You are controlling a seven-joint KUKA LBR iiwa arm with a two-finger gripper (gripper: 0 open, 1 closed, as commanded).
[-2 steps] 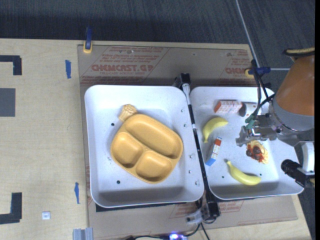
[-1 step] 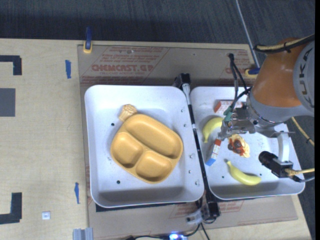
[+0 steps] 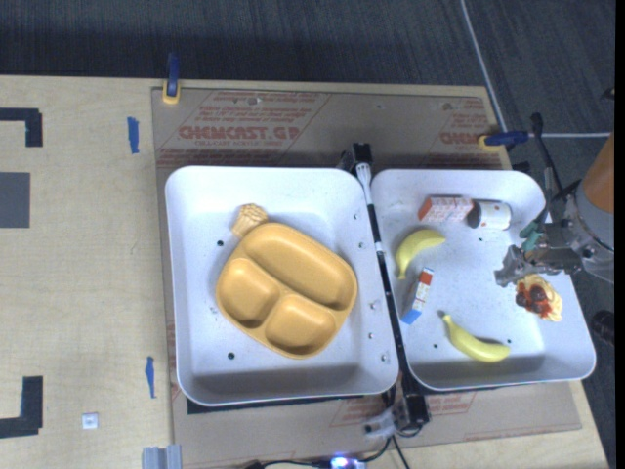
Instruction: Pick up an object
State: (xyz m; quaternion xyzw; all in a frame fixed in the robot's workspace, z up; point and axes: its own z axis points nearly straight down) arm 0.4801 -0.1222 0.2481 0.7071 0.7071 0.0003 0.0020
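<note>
Two bananas (image 3: 420,249) (image 3: 477,343), one small carton (image 3: 420,293), one capped tube (image 3: 465,211) and one red-orange toy (image 3: 539,297) in the right bin (image 3: 576,355). One yellow divided tray (image 3: 283,286) in the left bin (image 3: 190,262). Reaching in from the right, low over the right bin, end effector (image 3: 527,260) just above the red-orange toy; open or closed, impossible to tell.

The grey arm with its orange band (image 3: 603,179) reaches in from the right edge of the camera view, only a short stretch of it visible. Its wrist points down and to the left, ending in the dark metal two-finger claw (image 3: 515,270), which sits low on the right side. The wrist housing appears grey and teal.
</note>
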